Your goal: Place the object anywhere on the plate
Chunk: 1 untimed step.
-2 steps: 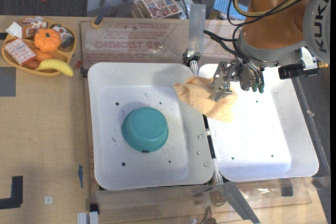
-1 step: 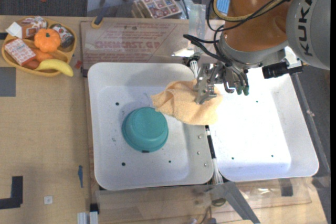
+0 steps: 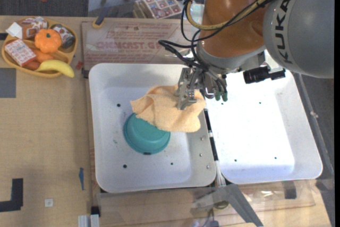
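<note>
Where the gripper (image 3: pixel 187 97) seemingly pinches it, the orange cloth (image 3: pixel 169 111) overlaps the teal plate (image 3: pixel 146 136).

"KUKA" in black letters on the grey arm (image 3: pixel 297 34); faint, unreadable print on the cardboard (image 3: pixel 133 45).

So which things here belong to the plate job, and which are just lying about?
Job:
- teal plate in the left bin
- yellow cloth, partly over the plate
- gripper, over the cloth

Lying about:
- right bin
- toy food tray with banana and orange
- cardboard box
</note>
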Available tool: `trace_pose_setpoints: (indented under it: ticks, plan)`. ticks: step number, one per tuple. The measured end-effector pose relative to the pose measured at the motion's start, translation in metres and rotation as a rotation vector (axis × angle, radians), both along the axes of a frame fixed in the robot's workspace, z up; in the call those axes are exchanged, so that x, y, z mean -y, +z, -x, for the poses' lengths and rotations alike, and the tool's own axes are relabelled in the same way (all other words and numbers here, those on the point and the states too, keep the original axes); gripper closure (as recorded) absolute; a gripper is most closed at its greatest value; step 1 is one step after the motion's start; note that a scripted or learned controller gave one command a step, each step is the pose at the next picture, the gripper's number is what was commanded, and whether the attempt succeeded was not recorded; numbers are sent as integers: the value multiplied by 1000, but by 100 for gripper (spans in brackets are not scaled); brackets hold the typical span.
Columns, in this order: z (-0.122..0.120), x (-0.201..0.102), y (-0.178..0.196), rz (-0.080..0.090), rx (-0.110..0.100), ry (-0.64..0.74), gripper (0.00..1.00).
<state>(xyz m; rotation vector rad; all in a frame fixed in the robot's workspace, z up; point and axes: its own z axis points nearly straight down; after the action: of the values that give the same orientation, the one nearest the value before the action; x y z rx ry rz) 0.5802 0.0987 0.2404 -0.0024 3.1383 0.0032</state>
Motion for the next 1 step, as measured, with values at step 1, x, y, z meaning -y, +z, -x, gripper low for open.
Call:
trace_pose_setpoints:
  ticks: [1]
  plan:
    - [20, -47, -8, 0, 0, -1, 100]
